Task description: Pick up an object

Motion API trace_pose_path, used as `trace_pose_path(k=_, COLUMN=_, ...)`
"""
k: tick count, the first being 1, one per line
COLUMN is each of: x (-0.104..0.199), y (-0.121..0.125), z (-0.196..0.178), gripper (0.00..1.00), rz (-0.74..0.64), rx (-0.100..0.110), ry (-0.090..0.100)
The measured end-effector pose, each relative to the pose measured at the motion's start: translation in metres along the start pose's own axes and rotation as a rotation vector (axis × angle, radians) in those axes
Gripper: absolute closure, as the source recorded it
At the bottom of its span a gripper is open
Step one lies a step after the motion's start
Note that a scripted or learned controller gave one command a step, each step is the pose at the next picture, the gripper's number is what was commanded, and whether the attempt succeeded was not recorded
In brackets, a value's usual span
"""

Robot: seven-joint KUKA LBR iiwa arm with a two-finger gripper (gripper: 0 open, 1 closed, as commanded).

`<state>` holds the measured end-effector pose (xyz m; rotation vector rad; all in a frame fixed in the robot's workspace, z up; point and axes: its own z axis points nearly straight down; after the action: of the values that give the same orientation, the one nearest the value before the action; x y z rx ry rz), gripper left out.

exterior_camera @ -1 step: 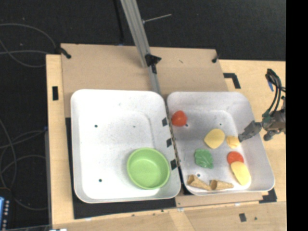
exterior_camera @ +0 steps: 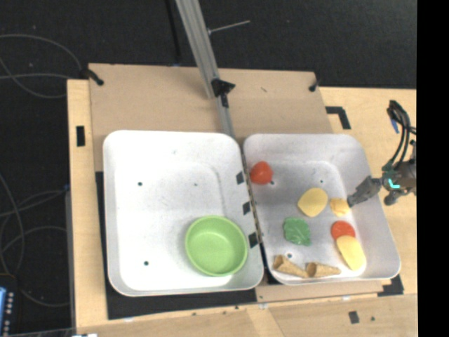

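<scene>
A tan bench [exterior_camera: 175, 104] on a black floor carries two white bins side by side. The left bin [exterior_camera: 140, 167] holds a green bowl [exterior_camera: 216, 245]. The right bin [exterior_camera: 309, 149] holds the small things I could pick: a red ball [exterior_camera: 261, 173] near the divider, a yellow lump [exterior_camera: 312, 202], a small yellow piece [exterior_camera: 339, 206] just beside it, a green leafy item [exterior_camera: 297, 231], a red-and-yellow piece [exterior_camera: 347, 244] towards the near right corner, and two tan cones [exterior_camera: 303, 267] along the near wall.

My gripper [exterior_camera: 365, 189] sits at the right rim of that bin, angled in towards the small yellow piece. I cannot tell how wide it stands, and I see nothing held in it.

The risks, as I judge them: the yellow items lie close together, so coming down between them could push one aside or catch two at once. Being so near the rim, I might strike the bin wall. The rounded pieces look likely to roll away.
</scene>
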<state>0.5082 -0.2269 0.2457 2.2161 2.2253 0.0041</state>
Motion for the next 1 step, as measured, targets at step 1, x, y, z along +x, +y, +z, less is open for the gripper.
trace_pose_path(k=1, x=0.0034, y=0.0009, z=0.0431, gripper=0.0, rz=0.004, rx=0.005, ry=-0.003)
